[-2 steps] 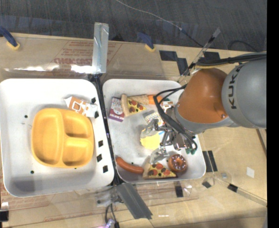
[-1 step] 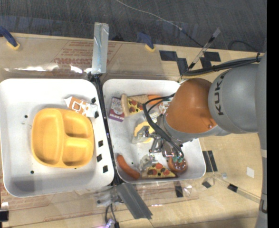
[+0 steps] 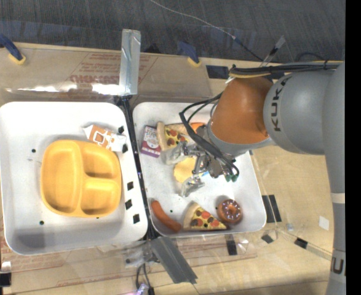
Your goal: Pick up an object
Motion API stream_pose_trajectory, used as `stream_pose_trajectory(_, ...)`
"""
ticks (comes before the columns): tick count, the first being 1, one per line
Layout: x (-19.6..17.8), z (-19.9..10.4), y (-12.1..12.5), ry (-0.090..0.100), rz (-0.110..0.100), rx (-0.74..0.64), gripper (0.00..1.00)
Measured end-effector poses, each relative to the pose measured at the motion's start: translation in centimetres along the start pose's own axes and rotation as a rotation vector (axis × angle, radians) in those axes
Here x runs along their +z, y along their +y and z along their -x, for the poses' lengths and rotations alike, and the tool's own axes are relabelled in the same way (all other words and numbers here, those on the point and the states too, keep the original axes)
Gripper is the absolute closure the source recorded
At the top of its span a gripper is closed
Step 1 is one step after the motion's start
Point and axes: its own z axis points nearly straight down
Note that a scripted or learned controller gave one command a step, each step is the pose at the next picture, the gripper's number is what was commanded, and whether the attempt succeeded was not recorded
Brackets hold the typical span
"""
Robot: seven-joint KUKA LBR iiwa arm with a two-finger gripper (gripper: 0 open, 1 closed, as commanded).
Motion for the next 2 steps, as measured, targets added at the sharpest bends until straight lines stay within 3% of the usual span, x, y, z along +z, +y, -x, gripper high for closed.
stream_pose_trajectory(1,-1.1,0.2,0.1,-0.001,0.0,-0.007,1.0)
stream_pose_trajectory(2,-10.4,5.5,5.7,-0.008,-0.001,0.059,1.0)
